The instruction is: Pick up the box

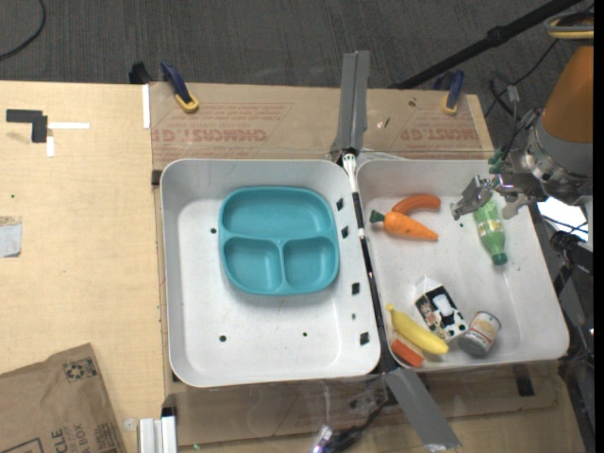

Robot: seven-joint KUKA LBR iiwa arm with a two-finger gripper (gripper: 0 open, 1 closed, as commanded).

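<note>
i'm looking down on the box (440,310), a small white carton with black patches and a dark printed face, lying flat and turned at a slant on the floor of the right bin (528,295), toward its near edge. there is print on its top, but it is too small for me to read. the only writing i'm reading clearly is the reversed red lettering "chemcast" on the cardboard sheet (255,121) behind the bins, and "box" on the brown paper bag (52,404) at the lower left.

crowding the box: a yellow banana (417,331) is lying just beside its left edge, apparently touching it, with a small red-orange piece (406,353) tucked under the banana's near end. a silver can (479,333) is lying on its side just right of the box. farther back in the same bin an orange carrot (410,224) and a curved orange pepper (416,203) are sitting near the divider. a green bottle (490,233) is lying by the far right.

the gripper (486,194) is hanging over the bottle's top end, well apart from the box; whether it is spread or pinched i cannot tell from this angle.

in the left bin (189,281) a teal divided plate (279,240) is resting alone.
</note>
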